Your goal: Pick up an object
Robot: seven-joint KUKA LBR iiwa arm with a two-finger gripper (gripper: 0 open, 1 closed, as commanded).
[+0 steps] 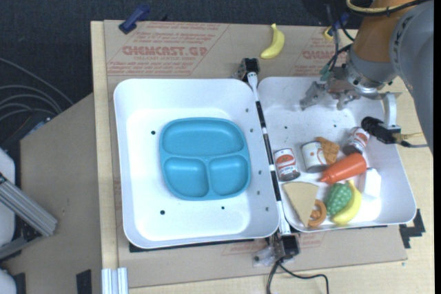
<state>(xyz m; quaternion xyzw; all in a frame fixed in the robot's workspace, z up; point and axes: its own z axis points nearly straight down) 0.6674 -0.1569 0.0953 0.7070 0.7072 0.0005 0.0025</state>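
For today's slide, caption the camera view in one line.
Robot arm's pincer hovers over right bin of toy food; blue tray sits in left bin.

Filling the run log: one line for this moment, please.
gripper: over right bin's far end, holding nothing seen | toy carrot: in pile, near end | blue tray: left bin

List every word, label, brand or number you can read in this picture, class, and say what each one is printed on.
"CHEMCAST G P" in red, on the brown board behind the left bin; smaller red lines above and below it are too blurred to read.
Red print on the board near the banana: partly hidden, unreadable.
Labels on the small can and the bottle in the right bin: too small to read.
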